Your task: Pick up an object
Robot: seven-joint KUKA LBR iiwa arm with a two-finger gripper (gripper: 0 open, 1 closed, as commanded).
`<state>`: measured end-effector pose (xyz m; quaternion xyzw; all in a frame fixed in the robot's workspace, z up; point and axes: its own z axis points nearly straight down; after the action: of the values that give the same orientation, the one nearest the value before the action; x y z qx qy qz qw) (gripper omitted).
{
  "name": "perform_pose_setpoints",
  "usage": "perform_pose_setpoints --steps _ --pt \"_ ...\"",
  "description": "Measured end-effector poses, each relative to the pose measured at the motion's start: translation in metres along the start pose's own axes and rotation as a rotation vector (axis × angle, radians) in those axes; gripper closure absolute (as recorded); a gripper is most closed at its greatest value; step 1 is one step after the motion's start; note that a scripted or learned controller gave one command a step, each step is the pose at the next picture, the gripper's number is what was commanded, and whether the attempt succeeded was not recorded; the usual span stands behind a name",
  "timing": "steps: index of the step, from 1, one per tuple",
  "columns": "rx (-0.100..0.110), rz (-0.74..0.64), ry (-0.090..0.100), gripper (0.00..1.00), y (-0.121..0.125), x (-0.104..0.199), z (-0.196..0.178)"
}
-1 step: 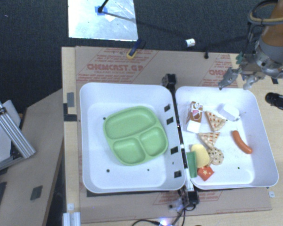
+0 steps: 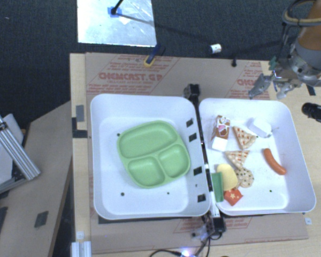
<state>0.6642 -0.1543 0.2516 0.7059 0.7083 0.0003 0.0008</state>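
Robot lab: 2 white bins (image 2: 150, 103) on cardboard-topped bench (image 2: 128, 71) (alu. framing (image 2: 8, 143) nearby)

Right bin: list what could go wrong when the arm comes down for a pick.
1. The toy food sits crowded in the right bin: the pizza slice, white block and cookie nearly touch, so the fingers may nudge neighbours or catch two things.
2. The sausage is round and may roll away.
3. The gripper hangs over the bin's far rim, so a straight descent may strike it.
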Motion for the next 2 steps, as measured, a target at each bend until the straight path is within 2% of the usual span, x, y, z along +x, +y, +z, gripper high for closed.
perform_pose_setpoints --steps 1,2 --pt "0.001 -0.003 0.000 0.00 0.010 0.004 0.048" --pt "0.002 -0.003 0.001 0.00 0.007 0.007 0.090"
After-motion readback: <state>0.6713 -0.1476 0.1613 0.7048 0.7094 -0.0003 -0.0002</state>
